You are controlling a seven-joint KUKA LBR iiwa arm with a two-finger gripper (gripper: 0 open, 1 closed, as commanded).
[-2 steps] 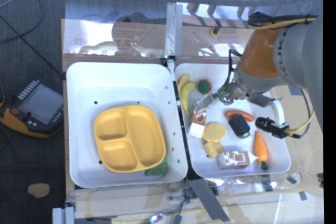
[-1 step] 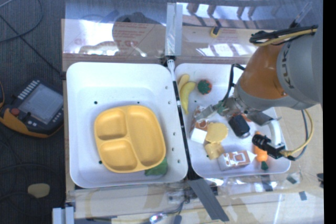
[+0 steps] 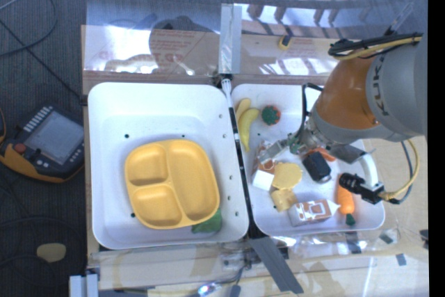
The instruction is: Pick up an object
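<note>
- camera view, writing: white letters "KU" readable on the grey arm (image 3: pixel 393 90); the rest of the word is cut off at the frame edge.
- small box (image 3: pixel 311 212) in right bin (image 3: pixel 372 219), front area; red-and-white printed label, text too small to read.
- cardboard sheet (image 3: pixel 174 45) behind the bins has faint red print, unreadable.
- arm has a glossy orange band, rounded shell.
- end effector (image 3: pixel 292 145) low over middle of right bin; open or closed, can't tell, wrist covers it.
- pickable things are mostly in the right bin: banana (image 3: pixel 243 123), curved, smooth yellow, along the left wall; round red piece (image 3: pixel 270 115) with green top just beside it.
- pale yellow chunks (image 3: pixel 286 176) near centre, matte, irregular; white block (image 3: pixel 263 179) touching them on the left.
- carrot (image 3: pixel 345 199), orange, tapered, green end, near the right wall.
- left bin (image 3: pixel 104 149), shallow white plastic, rounded corners; holds yellow plate (image 3: pixel 172 184), three compartments, smooth plastic.
- green thing (image 3: pixel 208 222) peeks out under the plate's front edge.
- pendant (image 3: pixel 49 142) with grey screen on the carpet floor, left.
</note>
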